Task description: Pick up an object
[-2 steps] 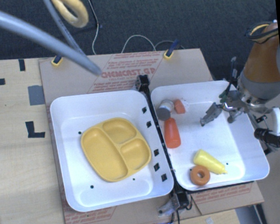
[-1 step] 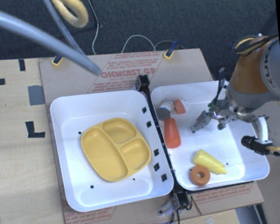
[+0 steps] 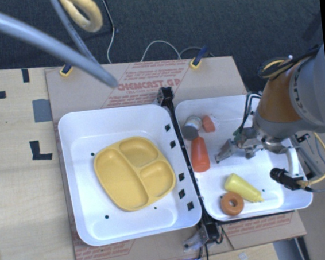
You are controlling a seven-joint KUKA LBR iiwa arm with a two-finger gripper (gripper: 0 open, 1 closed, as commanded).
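1. This is a robotics lab, set up as a test bench rather than a home or kitchen.
2. Two white bins [image 3: 74,164] sit side by side on a cardboard sheet [image 3: 145,79] printed with red lettering, held at its far corners by clamps [image 3: 199,57].
3. The bench [image 3: 16,170] is pale wood with dark tape marks [image 3: 36,150] on its left part.
4. The arm [image 3: 289,99], grey with an orange band, reaches over the right bin, with loose cables [image 3: 313,165] at its wrist.
5. A thin white wire [image 3: 156,46] loops over dark carpet [image 3: 213,11] beyond the bench.
6. The bins hold toy-like props: a yellow tray [image 3: 133,173], an orange bottle [image 3: 200,154], a ring [image 3: 232,204].
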